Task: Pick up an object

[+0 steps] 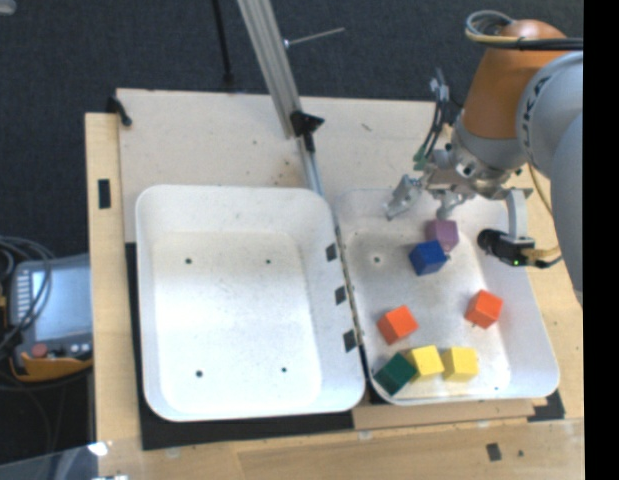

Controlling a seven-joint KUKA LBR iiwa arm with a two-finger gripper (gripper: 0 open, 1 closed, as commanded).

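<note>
Two shallow white plastic bins sit side by side on the pale wooden bench [189, 128]. The right-hand bin [529, 353] holds seven small cubes: a pale purple cube [444, 233] touching a blue cube [427, 258], two orange cubes [397, 323] well apart, two yellow cubes [443, 361] side by side, and a dark green cube [395, 373] at the near rim. The left-hand bin [239, 303] shows speckled, scuffed plastic. Above the purple cube hangs the metal two-finger gripper [424, 200], fingers spread apart, gripping nothing; the wrist above is cut off at the frame.
</note>
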